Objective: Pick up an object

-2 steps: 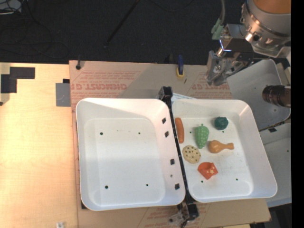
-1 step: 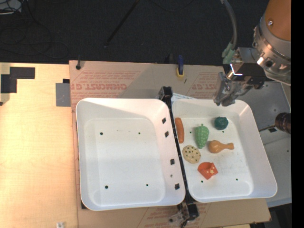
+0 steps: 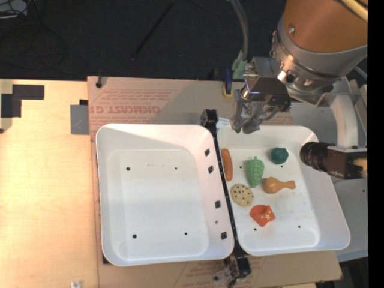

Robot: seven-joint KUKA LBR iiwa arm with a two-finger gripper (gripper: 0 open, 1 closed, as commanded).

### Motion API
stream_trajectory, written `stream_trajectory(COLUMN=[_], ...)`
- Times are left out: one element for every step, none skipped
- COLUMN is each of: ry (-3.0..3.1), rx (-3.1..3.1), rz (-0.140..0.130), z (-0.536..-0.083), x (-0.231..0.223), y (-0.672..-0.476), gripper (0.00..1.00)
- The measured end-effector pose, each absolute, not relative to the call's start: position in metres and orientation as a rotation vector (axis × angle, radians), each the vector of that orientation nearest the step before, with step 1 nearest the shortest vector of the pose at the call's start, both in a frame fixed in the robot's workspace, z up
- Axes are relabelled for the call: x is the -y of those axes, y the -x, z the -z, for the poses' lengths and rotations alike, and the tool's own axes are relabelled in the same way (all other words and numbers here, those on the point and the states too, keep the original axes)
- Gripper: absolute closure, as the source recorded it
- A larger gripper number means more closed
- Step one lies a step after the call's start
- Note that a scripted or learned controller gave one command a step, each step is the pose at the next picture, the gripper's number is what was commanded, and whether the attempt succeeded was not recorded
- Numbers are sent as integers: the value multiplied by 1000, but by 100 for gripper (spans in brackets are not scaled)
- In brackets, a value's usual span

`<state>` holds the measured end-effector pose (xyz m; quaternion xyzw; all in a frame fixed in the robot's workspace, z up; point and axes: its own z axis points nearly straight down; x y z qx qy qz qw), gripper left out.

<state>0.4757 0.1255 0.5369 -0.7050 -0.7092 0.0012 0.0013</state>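
Fig.: gripper [image 3: 247,125] w/ arm entering from 2–3 o'clock, poised over the far (12 o'clock) rim of the right bin [image 3: 327,221]. Jaw state can't be told at this angle; nothing visible between them. Candidate objs lie toward 6 o'clock of the gripper: orange sausage [image 3: 227,164] nearest, at approx 7 o'clock, long axis running 12–6, just beside the bin divider; green grape bunch [image 3: 255,172] at 6 o'clock; teal lump [image 3: 279,155] at 4–5 o'clock. Judgement: a sausage grasp should close across its short axis, i.e. 9–3. Left bin [image 3: 156,197] lies at 8 o'clock.
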Motion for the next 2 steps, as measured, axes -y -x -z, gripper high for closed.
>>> stream_trajectory(ry=[2212, 2206], rx=[2225, 2228], rz=[-9, -14], z=[-547, -556], x=[-124, -125], y=[-476, -476], gripper=[100, 100])
